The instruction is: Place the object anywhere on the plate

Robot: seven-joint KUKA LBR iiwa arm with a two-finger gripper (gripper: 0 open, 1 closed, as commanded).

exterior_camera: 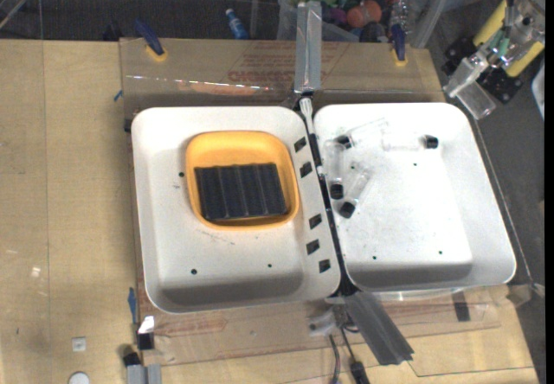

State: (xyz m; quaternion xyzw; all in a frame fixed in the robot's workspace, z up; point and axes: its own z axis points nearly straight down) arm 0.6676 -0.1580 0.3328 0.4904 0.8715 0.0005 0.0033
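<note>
Dark ribbed block (241,190) lies flat on the orange plate (197,151), roughly centred, long side running across the view, its edges inside the plate's rim. Plate sits in the left bin (164,270), toward the bin's far half. Judgement: the placing step looks complete as things lie; block rests wholly on the plate, nothing overhangs. Right bin (450,235) holds a few small black pieces (344,208) with something clear among them, too faint to identify. Arm (530,2) is at the top right corner of the view, outside both bins and above the bench edge; gripper (495,58) hangs there, well apart from plate and block, nothing seen in its grasp. Cannot tell whether the gripper is open or closed: too small and cluttered at that corner. Next move, as judged: none needed on the block. If another try is programmed, the arm must cross the right bin to reach the plate.
</note>
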